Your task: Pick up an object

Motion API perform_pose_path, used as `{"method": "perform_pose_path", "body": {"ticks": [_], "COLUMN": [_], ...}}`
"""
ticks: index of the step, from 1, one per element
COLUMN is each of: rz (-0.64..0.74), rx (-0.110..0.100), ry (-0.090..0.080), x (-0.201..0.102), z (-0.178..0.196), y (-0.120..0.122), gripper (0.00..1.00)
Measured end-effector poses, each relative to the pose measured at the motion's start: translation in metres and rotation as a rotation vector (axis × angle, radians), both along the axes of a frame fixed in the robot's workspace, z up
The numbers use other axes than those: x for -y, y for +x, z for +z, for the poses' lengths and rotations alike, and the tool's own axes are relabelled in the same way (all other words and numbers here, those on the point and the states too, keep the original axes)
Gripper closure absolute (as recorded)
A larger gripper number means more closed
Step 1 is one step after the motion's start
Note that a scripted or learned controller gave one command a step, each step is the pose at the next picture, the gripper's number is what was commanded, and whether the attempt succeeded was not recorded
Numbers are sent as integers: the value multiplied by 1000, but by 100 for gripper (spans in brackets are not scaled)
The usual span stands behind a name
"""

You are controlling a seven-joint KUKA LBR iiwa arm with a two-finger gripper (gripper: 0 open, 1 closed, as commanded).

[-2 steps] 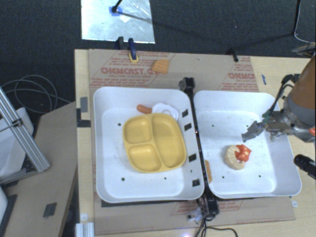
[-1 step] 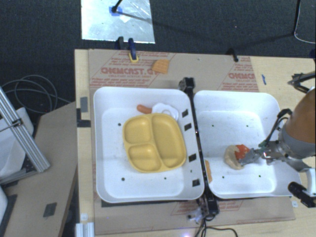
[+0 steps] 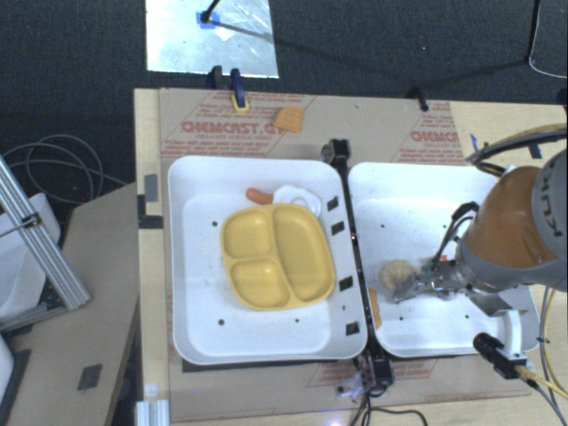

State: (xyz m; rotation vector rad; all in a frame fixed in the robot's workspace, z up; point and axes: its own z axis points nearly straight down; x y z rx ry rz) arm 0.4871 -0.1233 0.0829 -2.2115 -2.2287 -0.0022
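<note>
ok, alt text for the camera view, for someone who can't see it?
The grey arm's gripper is low in the right white bin, right beside a small tan lumpy object. The left white bin holds a yellow divided tray, with an orange piece and a white item behind it.

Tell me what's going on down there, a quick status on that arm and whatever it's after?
Gripper low in right bin, at tan lump. Grasp unclear. Yellow tray sits in left bin, well apart.
</note>
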Motion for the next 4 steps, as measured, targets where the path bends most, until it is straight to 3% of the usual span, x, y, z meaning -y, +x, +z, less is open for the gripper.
{"method": "perform_pose_path", "body": {"ticks": [1, 2, 3, 4], "rz": [2, -5, -3, 5], "rx": [11, 2, 5, 15], "ry": [-2, -2, -2, 0], "x": [-29, -25, -26, -95], "z": [3, 2, 13, 108], "y": [95, 90, 91, 137], "gripper": [0, 0, 100, 100]}}
